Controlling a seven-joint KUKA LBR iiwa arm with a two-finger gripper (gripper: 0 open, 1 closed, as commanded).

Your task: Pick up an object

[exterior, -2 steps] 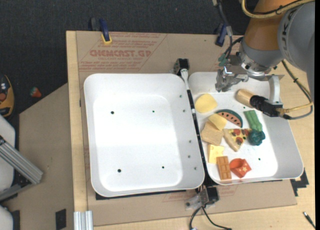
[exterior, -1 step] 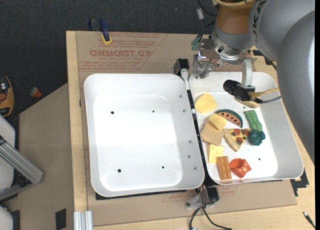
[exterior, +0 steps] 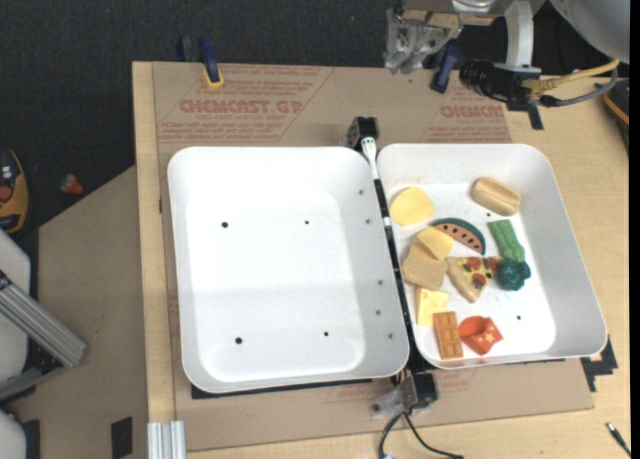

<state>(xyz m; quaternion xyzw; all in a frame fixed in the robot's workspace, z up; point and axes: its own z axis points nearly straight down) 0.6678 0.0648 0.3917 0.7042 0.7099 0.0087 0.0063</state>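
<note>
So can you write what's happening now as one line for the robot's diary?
step: pick not begun | gripper: above far edge of bench, beyond right bin | toy foods: all in right bin | left bin: bare

Both bins are white: the left bin [exterior: 270, 267] shows small dark dots, while the right bin [exterior: 560, 277] carries coloured toy food. Among it are a pale yellow disc [exterior: 411, 206], a tan bread roll [exterior: 496, 195], a green vegetable [exterior: 506, 240], a red-and-green watermelon slice [exterior: 462, 233] and an orange block [exterior: 446, 334]. The board [exterior: 150, 147] beneath is tan with red lettering.
</note>
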